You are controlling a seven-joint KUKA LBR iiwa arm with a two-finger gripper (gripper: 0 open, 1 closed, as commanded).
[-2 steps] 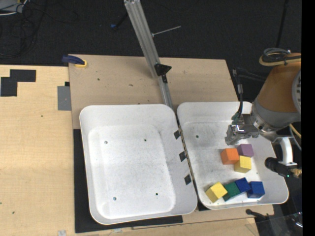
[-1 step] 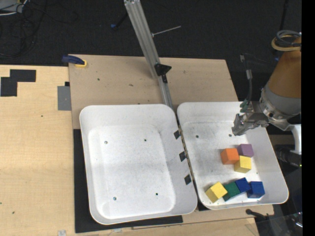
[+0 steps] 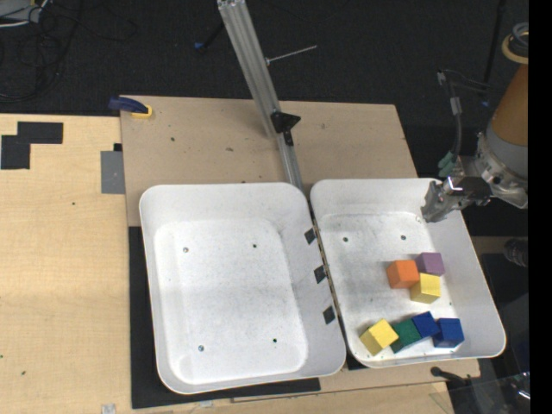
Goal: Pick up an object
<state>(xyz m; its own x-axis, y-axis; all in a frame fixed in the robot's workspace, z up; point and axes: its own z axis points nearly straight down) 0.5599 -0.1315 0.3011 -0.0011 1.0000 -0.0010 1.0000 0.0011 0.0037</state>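
Hovering pincer (image 3: 434, 203) above right bin (image 3: 362, 205) corner, blocks (image 3: 414, 304) clustered, axis unclear

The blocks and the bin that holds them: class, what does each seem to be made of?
The blocks: probably painted wood or plastic; flat, solid colours, sharp edges, no shine. Which one, the view leaves open.
The bin: likely moulded white plastic; smooth, rounded rim and corners, faintly speckled floor.

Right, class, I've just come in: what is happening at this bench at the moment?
A grey robot arm with an orange band reaches in from the right, its gripper at the far edge of the right-hand shallow white bin. Small blocks lie near that bin's front corner: orange, purple, two yellow, green and two blue. Nothing is visibly between the gripper's fingers.
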